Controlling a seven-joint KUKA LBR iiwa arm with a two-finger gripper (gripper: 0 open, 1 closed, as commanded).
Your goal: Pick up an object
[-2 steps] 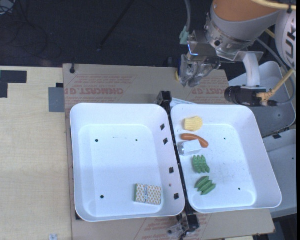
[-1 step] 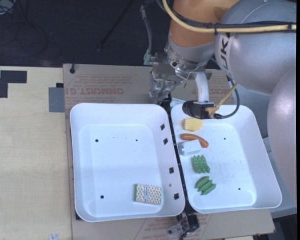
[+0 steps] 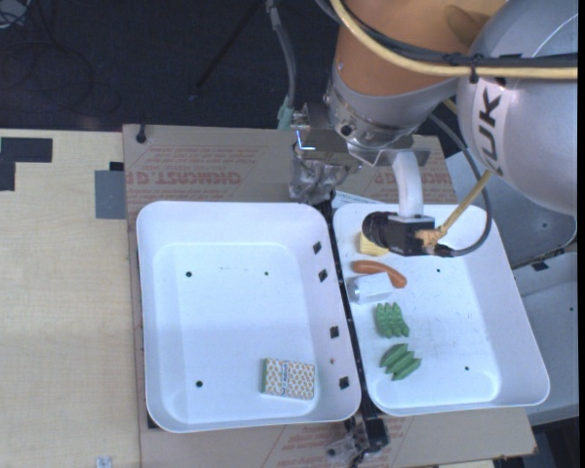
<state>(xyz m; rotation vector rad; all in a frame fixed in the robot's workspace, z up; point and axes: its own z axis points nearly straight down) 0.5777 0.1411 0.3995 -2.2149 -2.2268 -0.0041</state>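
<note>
the orange piece (image 3: 380,272) lies in the far-left part of the right bin (image 3: 487,359), its long axis running across the bin from left to right and dipping a little at the right end. just beside it on the near side is a white block (image 3: 370,287), also lying crosswise; whether the two touch is hard to tell. nearer the camera, a bunch of green pods (image 3: 391,319) has its long axis running roughly from the far side to the near side. a second green bunch (image 3: 400,361) lies at a slant below it. a yellow thing (image 3: 371,245) sits beyond the orange piece, mostly hidden, so its shape cannot be made out. in the left bin (image 3: 175,261), a small patterned pad (image 3: 289,378) lies flat near the near-right corner. the tool (image 3: 315,178) hangs over the far rims where the two bins meet. it is dark and blurred, and i cannot tell whether it is apart or together. the arm (image 3: 400,57) above it is cut off by the top edge. both bins rest on a cardboard sheet (image 3: 205,169) on the desk (image 3: 49,310).
</note>
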